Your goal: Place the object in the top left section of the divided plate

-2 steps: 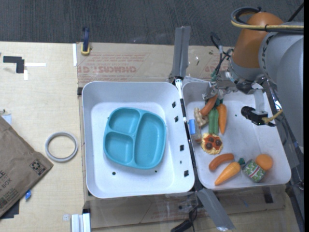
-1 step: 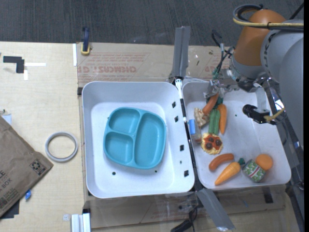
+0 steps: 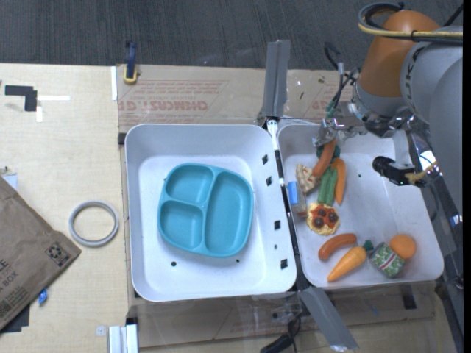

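The fingers (image 3: 329, 132) hang at the right bin's (image 3: 412, 219) back-left corner, pinched on the top end of a carrot (image 3: 324, 160) that slants down into the bin. The blue plate (image 3: 206, 209) lies in the left bin (image 3: 147, 197), apart from the carrot.

Two bins (image 3: 140, 219), one divided plate (image 3: 205, 209), one tape ring (image 3: 93, 222).
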You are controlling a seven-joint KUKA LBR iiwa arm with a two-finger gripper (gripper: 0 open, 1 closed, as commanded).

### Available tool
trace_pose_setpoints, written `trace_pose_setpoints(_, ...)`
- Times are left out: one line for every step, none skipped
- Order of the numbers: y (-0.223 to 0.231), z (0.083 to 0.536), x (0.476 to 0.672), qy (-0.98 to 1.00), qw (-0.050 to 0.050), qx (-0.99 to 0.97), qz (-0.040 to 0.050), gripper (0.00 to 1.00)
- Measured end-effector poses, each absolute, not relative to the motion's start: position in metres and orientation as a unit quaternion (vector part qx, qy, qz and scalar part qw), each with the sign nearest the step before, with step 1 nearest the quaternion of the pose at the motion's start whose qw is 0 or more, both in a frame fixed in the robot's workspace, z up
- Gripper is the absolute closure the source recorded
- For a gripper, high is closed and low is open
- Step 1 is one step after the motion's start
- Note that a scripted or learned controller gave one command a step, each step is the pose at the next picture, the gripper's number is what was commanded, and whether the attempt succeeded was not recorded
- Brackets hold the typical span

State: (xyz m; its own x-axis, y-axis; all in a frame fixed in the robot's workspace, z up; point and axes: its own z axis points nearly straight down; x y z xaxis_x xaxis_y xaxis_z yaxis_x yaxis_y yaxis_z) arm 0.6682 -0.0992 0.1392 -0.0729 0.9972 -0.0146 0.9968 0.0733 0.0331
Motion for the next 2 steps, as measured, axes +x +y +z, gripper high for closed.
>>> trace_pose_setpoints(-0.100, 0.149, 0.669, 0.732, 0.018, 0.681, 0.0073, 1.00)
trace_pose_setpoints(-0.132, 0.109, 0.664, 0.703, 0.006, 0.711, 0.0040, 1.00)
